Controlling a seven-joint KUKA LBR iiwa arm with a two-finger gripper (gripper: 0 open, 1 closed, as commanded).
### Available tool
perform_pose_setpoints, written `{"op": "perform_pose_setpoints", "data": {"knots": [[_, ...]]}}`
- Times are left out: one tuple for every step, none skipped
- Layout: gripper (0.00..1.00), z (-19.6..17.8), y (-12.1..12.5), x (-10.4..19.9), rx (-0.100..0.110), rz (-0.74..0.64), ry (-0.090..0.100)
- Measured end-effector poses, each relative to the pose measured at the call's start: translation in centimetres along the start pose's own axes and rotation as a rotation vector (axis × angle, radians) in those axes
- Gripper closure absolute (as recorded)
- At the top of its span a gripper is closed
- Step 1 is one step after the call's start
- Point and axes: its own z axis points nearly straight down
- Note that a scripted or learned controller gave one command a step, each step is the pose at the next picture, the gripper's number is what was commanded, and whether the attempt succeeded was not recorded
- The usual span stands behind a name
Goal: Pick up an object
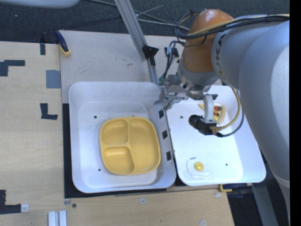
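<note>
Two bins; yellow divided plate (130,145) in left bin (80,126): light, stiff, slippery; pinch rim. Gripper (164,99) jaw state unclear.

A pale wooden bench (28,140) marked with dark tape patches (53,78) sits before dark grey carpet (155,4), crossed by a slanting metal pole (134,29).

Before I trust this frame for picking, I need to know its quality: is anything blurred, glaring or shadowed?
Camera view: the yellow divided plate and fried-egg toy are fairly sharp; the near arm is large and soft-edged; the white bins are bright but not blown out, with soft shadow under the gripper.
</note>
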Motion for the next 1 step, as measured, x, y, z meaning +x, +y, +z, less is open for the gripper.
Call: {"op": "perform_pose_setpoints", "data": {"knots": [[1.0, -0.7, 0.66, 4.42, 0.001, 0.001, 0.0]]}}
